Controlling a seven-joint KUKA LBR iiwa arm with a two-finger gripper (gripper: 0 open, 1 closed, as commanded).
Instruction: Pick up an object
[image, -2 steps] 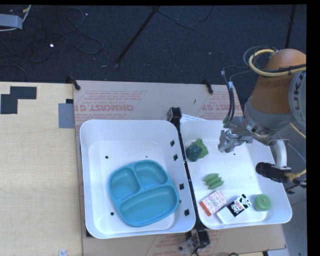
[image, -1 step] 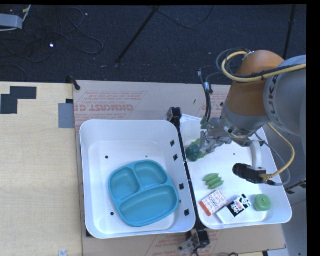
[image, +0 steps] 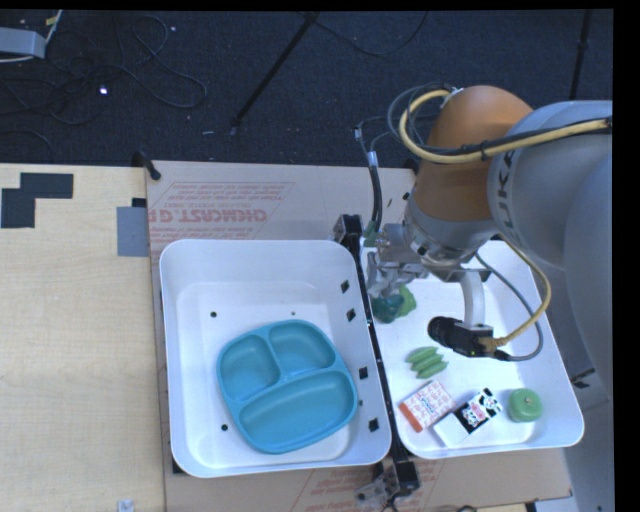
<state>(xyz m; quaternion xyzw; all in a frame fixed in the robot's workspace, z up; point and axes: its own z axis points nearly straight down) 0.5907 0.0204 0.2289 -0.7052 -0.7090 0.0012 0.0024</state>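
From my seat, the pick looks under way but not finished. The claw (image: 388, 292) is down in the right bin (image: 560, 425), close to its left wall, directly over a small teal-green object (image: 396, 304) that I take to be its target. That object sits on the bin floor near the divider between the two bins. The fingers are dark and bunched against it from this slanted angle, and I cannot tell whether they are spread or closed, nor whether anything is truly between them. So I judge nothing is lifted yet: closing, if needed, and raising are what remain.

The arm (image: 560, 200) reaches in from the right, its orange band (image: 470, 150) bulging above the wrist, with the wrist pitched steeply down toward the bin's left side. Yellow and black cables loop around it.

Other candidates lie in the same bin: a green pod-shaped piece (image: 426, 360), a red-and-white packet (image: 427, 404), a black-and-white carton (image: 478, 411) and a round green item (image: 524, 404). The left bin (image: 190, 270) holds a blue divided tray (image: 287, 384), well apart from the claw.
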